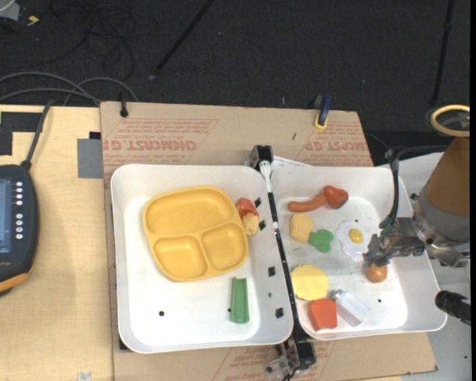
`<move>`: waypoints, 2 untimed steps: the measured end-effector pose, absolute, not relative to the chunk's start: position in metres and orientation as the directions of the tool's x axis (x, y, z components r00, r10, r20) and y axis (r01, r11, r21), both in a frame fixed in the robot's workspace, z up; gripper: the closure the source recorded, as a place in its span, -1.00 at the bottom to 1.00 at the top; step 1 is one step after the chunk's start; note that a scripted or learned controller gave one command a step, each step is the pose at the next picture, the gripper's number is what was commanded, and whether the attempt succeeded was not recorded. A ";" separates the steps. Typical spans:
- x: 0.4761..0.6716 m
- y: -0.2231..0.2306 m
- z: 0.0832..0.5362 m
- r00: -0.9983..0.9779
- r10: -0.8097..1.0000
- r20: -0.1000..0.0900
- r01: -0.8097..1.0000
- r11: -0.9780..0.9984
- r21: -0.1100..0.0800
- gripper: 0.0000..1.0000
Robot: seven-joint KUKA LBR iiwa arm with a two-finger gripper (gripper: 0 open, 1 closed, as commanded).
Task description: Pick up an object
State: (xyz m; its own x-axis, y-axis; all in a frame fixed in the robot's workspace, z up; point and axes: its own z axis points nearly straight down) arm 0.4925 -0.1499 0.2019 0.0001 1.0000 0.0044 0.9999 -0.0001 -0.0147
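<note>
My gripper (379,254) hangs low over the right side of the right bin (416,312), at the end of the grey arm with its orange band. A small brown egg-shaped object (376,274) lies directly under its tip, touching or nearly touching it; I cannot tell whether it is gripped. Just to the left lies a fried egg toy (352,235). Further left in the same bin are a green piece (320,240), a tan chunk (301,228), a sausage (305,205) and a red pepper (334,196).
A yellow disc (309,282), a red block (323,314) and a pale item (349,308) sit at the right bin's front. The left bin (135,308) holds a yellow divided plate (194,232), a green stick (239,300) and small red and yellow pieces (248,215). A teach pendant (4,221) lies far left.
</note>
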 end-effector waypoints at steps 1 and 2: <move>0.529 -0.082 0.251 -0.008 1.000 0.002 1.000 0.008 -0.001 1.00; 0.520 -0.022 0.309 -0.006 1.000 0.001 1.000 0.006 -0.001 1.00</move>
State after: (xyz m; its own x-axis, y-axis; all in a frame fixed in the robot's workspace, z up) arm 0.5195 -0.0224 0.3091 -0.0064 1.0000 0.0006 1.0000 0.0064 -0.0013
